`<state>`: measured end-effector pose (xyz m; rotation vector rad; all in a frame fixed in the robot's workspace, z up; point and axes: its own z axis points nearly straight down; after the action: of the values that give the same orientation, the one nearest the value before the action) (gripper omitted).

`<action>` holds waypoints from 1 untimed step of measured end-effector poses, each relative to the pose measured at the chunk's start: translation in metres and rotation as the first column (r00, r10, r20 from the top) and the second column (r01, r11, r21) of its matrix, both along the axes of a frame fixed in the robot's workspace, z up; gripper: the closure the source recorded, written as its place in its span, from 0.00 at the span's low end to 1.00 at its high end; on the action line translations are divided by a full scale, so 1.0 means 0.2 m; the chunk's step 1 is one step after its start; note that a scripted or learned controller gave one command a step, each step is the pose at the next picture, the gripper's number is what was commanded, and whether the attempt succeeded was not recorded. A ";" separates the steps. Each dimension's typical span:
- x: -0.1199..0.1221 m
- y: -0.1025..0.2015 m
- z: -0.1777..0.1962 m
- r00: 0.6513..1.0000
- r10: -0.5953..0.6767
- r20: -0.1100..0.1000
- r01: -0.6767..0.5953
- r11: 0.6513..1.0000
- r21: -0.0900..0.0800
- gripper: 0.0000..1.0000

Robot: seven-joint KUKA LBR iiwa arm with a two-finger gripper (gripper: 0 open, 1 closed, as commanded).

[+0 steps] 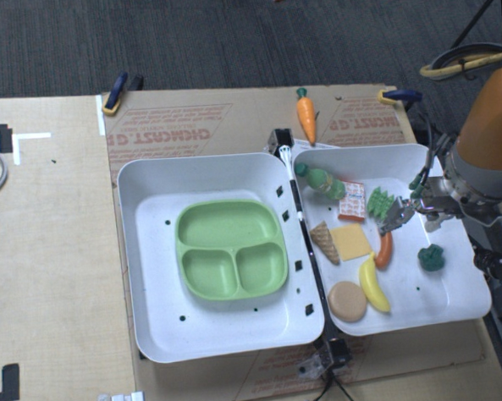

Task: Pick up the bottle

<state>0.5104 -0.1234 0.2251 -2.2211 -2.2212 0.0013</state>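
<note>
The approach is in hand: the hand (398,219), whose state I cannot tell, hovers in the right bin (461,305) beside the sausage (384,251), well apart from the green bottle (322,181) in that bin's far-left corner, so it likely must cross over and descend.

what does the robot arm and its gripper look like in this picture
The arm is grey with a broad orange band above the wrist. Its gripper is a small dark metal assembly with greenish touches near the tip. Black and yellow cables loop behind it.
</note>
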 end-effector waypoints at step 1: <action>0.00 0.00 0.05 1.000 -0.001 0.000 0.001 1.000 -0.001 1.00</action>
<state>0.5108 -0.1238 0.2344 -2.2233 -2.2204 0.0022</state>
